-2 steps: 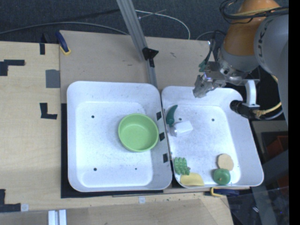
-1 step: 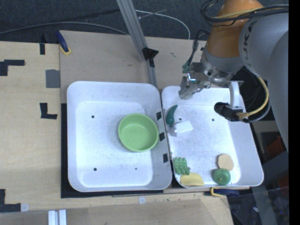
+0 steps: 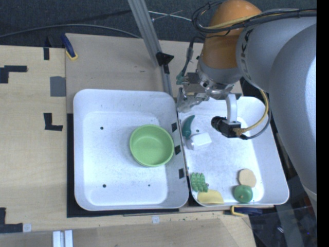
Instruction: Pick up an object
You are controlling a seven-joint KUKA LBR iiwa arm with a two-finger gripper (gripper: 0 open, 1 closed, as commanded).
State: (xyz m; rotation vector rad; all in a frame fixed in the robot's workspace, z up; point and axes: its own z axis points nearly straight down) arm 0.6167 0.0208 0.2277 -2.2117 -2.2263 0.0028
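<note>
Pale wood makes up the bench, marked with bits of dark tape, and two shallow white bins sit side by side on it: the left bin and the right bin. No brand, label or readable writing shows on anything. From the right the grey arm reaches in, its orange band just above the wrist, and it bends downward over the far left corner of the right bin, with cables looping round the wrist. The claw hangs at the dividing wall between the bins, near their far edge; whether it is spread or pressed together cannot be told from this angle, and nothing can be seen caught in it. Just below the claw, toward the camera, a teal curved piece lies in the right bin, with a small white block beside it. Farther toward the camera, along the near edge of that bin, lie a green ridged toy, a yellow piece, a green round object and a tan round object. To the claw's lower left, in the left bin, a green bowl sits upright. A slanted grey pole rises behind the bins.
</note>
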